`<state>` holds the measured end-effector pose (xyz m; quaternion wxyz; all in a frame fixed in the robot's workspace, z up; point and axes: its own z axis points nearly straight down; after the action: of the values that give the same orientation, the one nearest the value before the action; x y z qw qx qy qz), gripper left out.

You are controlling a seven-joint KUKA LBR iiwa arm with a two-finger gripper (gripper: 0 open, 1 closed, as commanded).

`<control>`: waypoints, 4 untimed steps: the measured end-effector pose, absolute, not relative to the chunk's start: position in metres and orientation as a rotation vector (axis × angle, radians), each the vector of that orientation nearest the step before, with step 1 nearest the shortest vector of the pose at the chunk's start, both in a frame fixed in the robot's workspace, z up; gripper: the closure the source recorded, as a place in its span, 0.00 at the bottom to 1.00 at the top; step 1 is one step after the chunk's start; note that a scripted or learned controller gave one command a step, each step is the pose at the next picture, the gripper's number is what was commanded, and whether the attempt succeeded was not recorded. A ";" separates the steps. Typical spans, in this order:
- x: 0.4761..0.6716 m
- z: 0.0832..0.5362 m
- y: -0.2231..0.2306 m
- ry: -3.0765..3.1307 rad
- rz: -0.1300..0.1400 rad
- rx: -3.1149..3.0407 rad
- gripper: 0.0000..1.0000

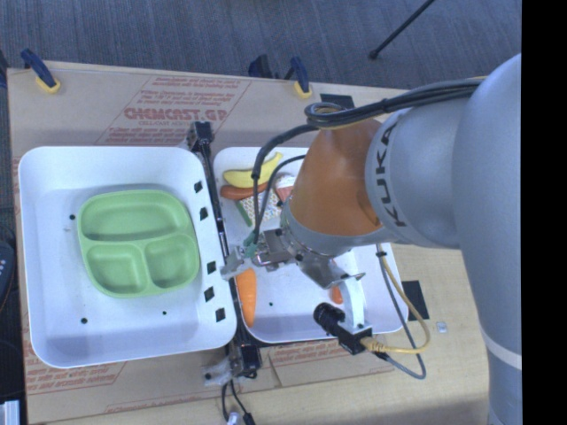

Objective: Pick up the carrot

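You are looking at the carrot (247,297) lying in the right bin (292,324), hard against its left wall, at 6 o'clock from the gripper (251,257). The gripper is hovering just above the carrot's top end; finger state cannot be told. The green tray (137,240) is sitting in the left bin (53,184), at 9 o'clock.

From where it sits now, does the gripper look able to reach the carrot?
Probably yes. The carrot lies uncovered in the right bin, against its left wall, with the gripper just above its top end. That wall may crowd the grasp.

carrot (247,297) in right bin (292,321)
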<state>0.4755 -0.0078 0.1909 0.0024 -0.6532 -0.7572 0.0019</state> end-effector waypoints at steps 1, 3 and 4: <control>0.490 0.191 -0.049 -2.126 0.004 -2.311 0.00; 0.478 0.093 -0.094 -1.824 -0.001 -2.568 0.00; 0.563 0.102 -0.101 -1.624 0.004 -2.685 0.00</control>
<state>0.5631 -0.1013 0.1022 0.0020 -0.8556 -0.5176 0.0013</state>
